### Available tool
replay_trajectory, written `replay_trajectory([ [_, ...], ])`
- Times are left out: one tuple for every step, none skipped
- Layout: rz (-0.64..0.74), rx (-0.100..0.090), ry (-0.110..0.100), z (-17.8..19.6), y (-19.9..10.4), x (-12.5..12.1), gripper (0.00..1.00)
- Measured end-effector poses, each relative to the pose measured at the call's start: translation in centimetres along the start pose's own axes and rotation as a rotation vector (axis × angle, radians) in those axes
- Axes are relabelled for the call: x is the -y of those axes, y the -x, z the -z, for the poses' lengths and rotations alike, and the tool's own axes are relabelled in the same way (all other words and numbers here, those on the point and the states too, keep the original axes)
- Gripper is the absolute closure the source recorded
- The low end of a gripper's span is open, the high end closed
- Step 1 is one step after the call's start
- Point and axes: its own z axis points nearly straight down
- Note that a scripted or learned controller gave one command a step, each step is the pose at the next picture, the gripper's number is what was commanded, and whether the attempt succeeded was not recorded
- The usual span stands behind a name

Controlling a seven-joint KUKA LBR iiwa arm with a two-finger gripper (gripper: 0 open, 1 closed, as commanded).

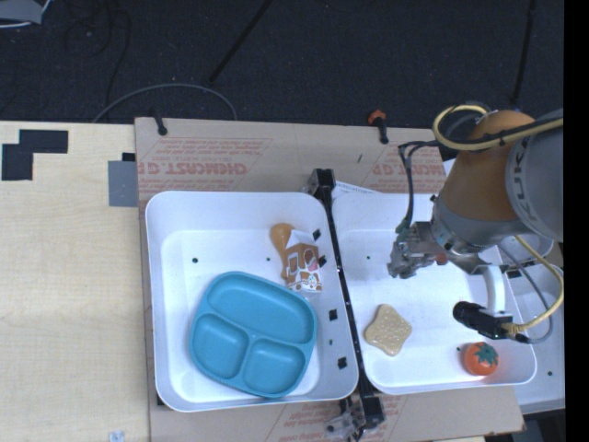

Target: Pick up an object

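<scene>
Camera view: cracker (pixel 388 330) below tool (pixel 405 258)

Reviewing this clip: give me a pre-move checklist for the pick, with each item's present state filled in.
1. Candidate in the gripper's bin: ok. The beige slice and the orange tomato-like toy lie in the right bin.
2. Candidates spaced apart: ok. White floor shows between the slice and the toy.
3. Gripper over a target: not ok. It sits above bare floor, up-view of the slice.
4. Something between the fingers: cannot tell. The wrist hides them.
5. Cable clearance: cannot tell. A black fitting and yellow cable hang close above the toy.
6. Left bin items apart from the arm: ok. The blue divided plate and small patterned packet lie beyond the divider.
</scene>
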Motion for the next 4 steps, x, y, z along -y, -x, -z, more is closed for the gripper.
replay_trajectory([
  [-0.001, 0.000, 0.000, 4.3, 0.3, -0.4, 1.00],
  [-0.001, 0.000, -0.002, 6.7, 0.4, -0.4, 1.00],
  [0.003, -0.003, -0.007, 6.4, -5.7, 1.0, 1.00],
  [0.003, -0.002, -0.007, 5.5, -10.3, 1.8, 1.00],
])
